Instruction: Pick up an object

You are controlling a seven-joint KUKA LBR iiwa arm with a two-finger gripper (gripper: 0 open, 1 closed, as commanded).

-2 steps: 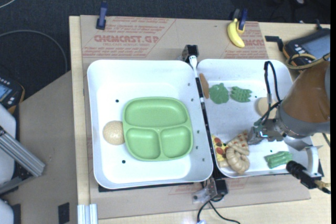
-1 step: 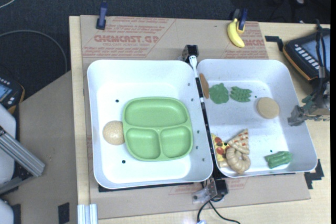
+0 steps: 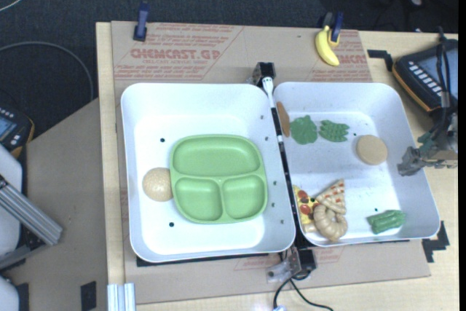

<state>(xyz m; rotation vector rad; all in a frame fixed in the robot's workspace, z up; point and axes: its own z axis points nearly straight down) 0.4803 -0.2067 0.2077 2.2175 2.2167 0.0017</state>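
Observation:
The right bin [image 3: 408, 120] holds two green leafy pieces [image 3: 303, 130] [image 3: 334, 130], a round tan bun [image 3: 371, 149], a pizza slice [image 3: 331, 194], a tan pretzel-shaped pastry [image 3: 329, 221], a small green vegetable [image 3: 385, 220] and a brown stick [image 3: 282, 120] by its left wall. My gripper [image 3: 416, 159] is small and dark at the bin's right rim, just right of the bun and apart from it. In the left bin [image 3: 138, 156] lie a green divided tray [image 3: 218, 178] and a pale round bun [image 3: 156, 184] touching the tray's left side.
A yellow banana [image 3: 327, 47] lies on the bench behind the right bin, next to a blue clamp [image 3: 334, 23]. Another blue clamp [image 3: 140, 22] stands at the back left. A black and orange device [image 3: 426, 76] sits off the bench's right corner.

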